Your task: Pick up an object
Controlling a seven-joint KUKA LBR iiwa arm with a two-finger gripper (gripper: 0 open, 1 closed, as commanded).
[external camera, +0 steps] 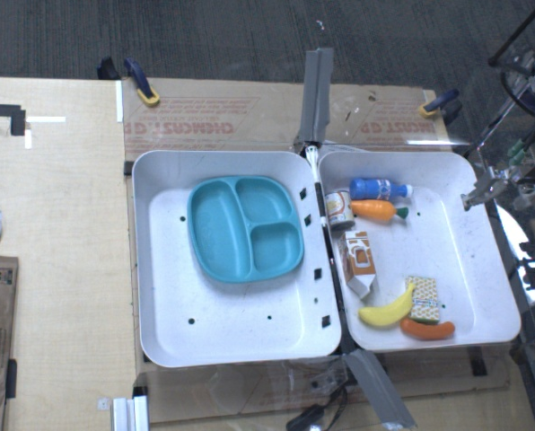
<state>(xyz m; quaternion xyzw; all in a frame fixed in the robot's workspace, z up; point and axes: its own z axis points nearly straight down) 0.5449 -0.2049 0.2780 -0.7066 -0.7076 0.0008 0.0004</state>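
Right bin (465, 241), lower right of frame: banana (386, 310) touching snack packet (424, 300) and red sausage (427, 329); carton (359, 264) just left. Bottle (378, 189), carrot (375, 210), can (337, 208) packed near top edge. Risk: crowding, fingers catching two items or sliding off curved ones. Blue plate (246, 228) in left bin. Tool (483, 191) at right rim; opening cannot be told.

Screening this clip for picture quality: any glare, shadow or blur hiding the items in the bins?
Camera view: lighting is even and soft, with faint shadows under the blue plate and the banana; the white bins are bright but not blown out; the bottle and carrot are sharp enough to tell apart; the metal parts at the right edge are blurry and cluttered.
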